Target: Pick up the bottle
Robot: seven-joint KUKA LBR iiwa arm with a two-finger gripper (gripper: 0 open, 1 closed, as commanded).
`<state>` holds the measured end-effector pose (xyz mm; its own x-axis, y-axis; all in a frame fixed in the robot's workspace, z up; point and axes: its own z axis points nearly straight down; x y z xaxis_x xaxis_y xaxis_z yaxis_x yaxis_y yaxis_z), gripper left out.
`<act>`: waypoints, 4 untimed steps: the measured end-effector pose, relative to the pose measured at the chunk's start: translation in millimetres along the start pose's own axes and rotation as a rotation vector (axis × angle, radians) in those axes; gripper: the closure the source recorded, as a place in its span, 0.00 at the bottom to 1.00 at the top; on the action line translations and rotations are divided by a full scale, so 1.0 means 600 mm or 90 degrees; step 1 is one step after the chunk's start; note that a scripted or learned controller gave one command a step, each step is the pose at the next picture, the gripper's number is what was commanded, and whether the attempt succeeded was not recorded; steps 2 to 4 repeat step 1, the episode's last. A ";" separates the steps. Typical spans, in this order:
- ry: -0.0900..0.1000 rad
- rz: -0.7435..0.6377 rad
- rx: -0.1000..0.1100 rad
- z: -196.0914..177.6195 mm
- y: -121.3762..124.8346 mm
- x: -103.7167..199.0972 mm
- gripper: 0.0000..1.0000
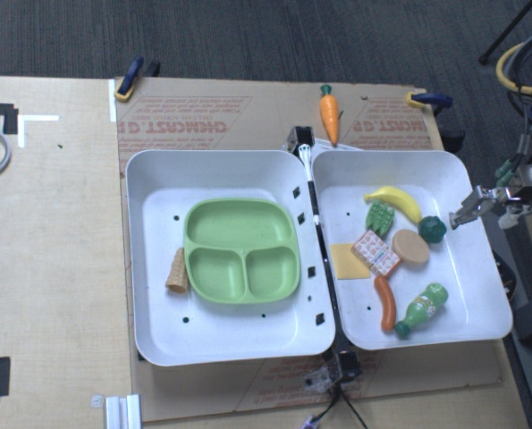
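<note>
Looking down from the one fixed camera, I count two white bins side by side on the bench. The left bin (149,239) holds two things: one green divided tray (242,250) with three compartments, and one waffle cone (177,271) lying just beside the tray's left edge.

The right bin (480,311) holds eight things. One green bottle (423,309) lies on its side near the bin's front right, cap end pointing toward the front left, just beside one red sausage (386,303). Further back sit one yellow cheese slice (349,261), one checked red-and-white packet (375,252), one tan round piece (410,248), one green corn-like piece (381,218), one banana (395,201) and one dark green ball (433,230).

One toy carrot (329,114) lies outside the bins, on the cardboard behind them.

The gripper (469,211) hangs at the right bin's right rim, well apart from the bottle, with nothing between its fingers; how wide they stand I cannot tell.
</note>
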<state>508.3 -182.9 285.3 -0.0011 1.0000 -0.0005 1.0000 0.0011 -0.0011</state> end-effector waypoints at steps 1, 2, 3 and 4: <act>-0.001 -0.001 0.000 -0.016 0.001 0.000 1.00; -0.001 -0.001 0.000 -0.016 0.001 0.000 1.00; -0.001 -0.001 0.000 -0.016 0.001 0.000 1.00; -0.001 -0.001 0.000 -0.016 0.001 0.000 1.00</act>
